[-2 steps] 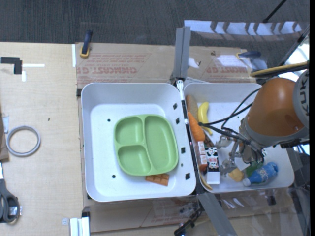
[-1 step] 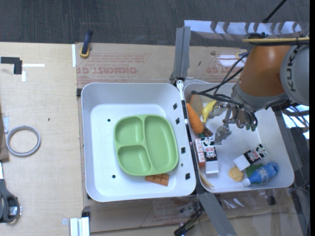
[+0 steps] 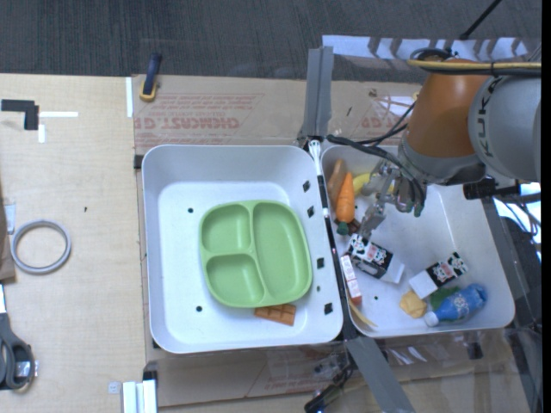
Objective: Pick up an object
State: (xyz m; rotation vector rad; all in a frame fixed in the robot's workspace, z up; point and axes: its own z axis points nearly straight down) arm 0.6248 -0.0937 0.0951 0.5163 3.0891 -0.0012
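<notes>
Carrot (image 3: 344, 198) is my pick of the lot, an orange toy one lying lengthwise against the left wall of the right bin (image 3: 495, 317), its tip toward the far corner, with a yellow piece (image 3: 363, 181) just past it. My pincer (image 3: 379, 215) hangs low over that same bin, just to the carrot's right, reached in under my orange band (image 3: 439, 110); it looks tilted toward the wall, and I judge that is because the carrot sits so tight to the divider that a straight drop would foul the rim. How wide my pincer stands I cannot tell, the metal and cables blur together there, and I see nothing caught in it. Below it lie a black-and-white carton (image 3: 372, 256) and a red-and-white packet (image 3: 350, 280) along the wall; farther toward the near right corner sit a second small carton (image 3: 447, 269), a tan block (image 3: 414, 305) and a blue bottle (image 3: 461, 304) with a green piece beside it, well apart from where I hover. The left bin (image 3: 164, 256) holds a green divided plate (image 3: 256, 254) in its middle, a brown waffle-like piece (image 3: 277, 314) touching its near edge. Both bins rest on printed cardboard over a pale wooden bench (image 3: 69, 317); a roll of tape (image 3: 38, 246) lies off to the left, dark carpet beyond the far edge.
</notes>
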